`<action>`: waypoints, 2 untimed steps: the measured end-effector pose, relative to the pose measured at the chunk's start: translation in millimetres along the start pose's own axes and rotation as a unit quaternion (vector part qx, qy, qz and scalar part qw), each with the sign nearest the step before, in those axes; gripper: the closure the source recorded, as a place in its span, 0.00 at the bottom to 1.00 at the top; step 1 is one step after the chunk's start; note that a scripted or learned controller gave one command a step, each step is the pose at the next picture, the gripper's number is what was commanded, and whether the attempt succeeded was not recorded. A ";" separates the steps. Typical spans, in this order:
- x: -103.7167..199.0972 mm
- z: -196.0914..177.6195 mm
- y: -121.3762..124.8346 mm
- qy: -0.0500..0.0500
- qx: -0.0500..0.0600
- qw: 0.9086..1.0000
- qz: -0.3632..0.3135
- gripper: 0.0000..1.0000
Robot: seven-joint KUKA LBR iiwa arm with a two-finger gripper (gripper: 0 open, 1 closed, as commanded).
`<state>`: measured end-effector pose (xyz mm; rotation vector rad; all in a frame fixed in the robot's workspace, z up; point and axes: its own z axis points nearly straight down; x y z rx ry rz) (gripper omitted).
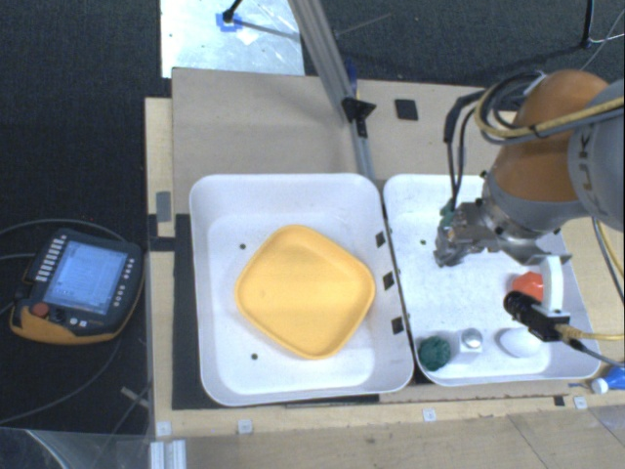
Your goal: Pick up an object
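Two white bins side by side on the bench. Left bin (210, 291) taken up by a yellow plate (305, 289), lying flat near the middle, rims left bare all round. Right bin (410, 203) busier along its near wall: green ball (435, 351) in the near-left corner, small silver cap (472, 339) just beside it, white egg (515, 341) next along, orange piece (528, 284) farther back toward the right wall.

Gripper (451, 245) down over the left-middle of the right bin, above bare floor, well apart from all four small things. Nothing between its fingers; open or closed, cannot tell from this angle. Arm reaching in from the right, crossing above the orange piece and the egg, likely shading them from a straight drop.

Open room: plenty of bare floor under and behind the gripper, toward the far wall. Tighter along the near wall, where ball, cap and egg sit close to the rim and to each other. Ball looks the easiest target, clear of the arm, though the corner walls crowd it on two sides. No pick made yet, by the look of it.
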<state>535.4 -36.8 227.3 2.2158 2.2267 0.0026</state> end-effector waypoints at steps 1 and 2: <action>46.5 -0.5 30.0 0.000 0.000 1.000 0.000 1.00; 94.3 -6.4 56.6 0.000 0.000 1.000 0.000 1.00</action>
